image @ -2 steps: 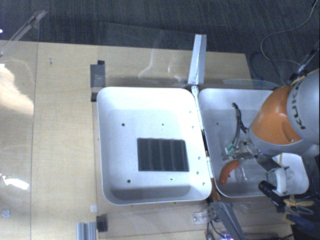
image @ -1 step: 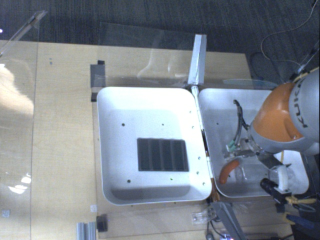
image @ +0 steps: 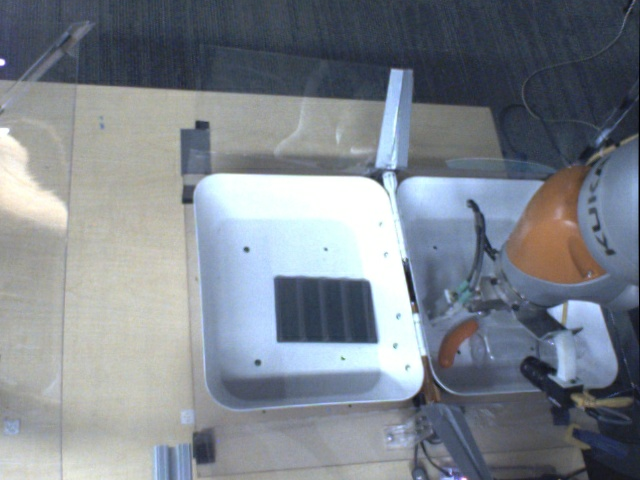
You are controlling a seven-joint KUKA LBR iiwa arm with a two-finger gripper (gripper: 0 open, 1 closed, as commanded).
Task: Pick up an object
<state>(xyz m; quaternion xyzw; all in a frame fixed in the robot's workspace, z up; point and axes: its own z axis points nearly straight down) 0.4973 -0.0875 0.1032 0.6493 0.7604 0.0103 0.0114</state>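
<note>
A small orange-red, sausage-shaped object [image: 455,340] lies near the front left corner of the right bin [image: 432,218]. My gripper [image: 480,308] hangs low in that bin, just above and to the right of the orange object, under the arm's orange band [image: 548,233]. Whether it touches the object is unclear. A dark grey ribbed rectangular block [image: 325,309] lies flat in the middle of the left bin [image: 230,218], far from the gripper.
A thin dark curved cable [image: 478,230] and a small green piece [image: 462,290] show beside the gripper in the right bin. A metal post [image: 395,118] stands behind the divide between the bins. Bare wooden bench [image: 100,268] extends to the left.
</note>
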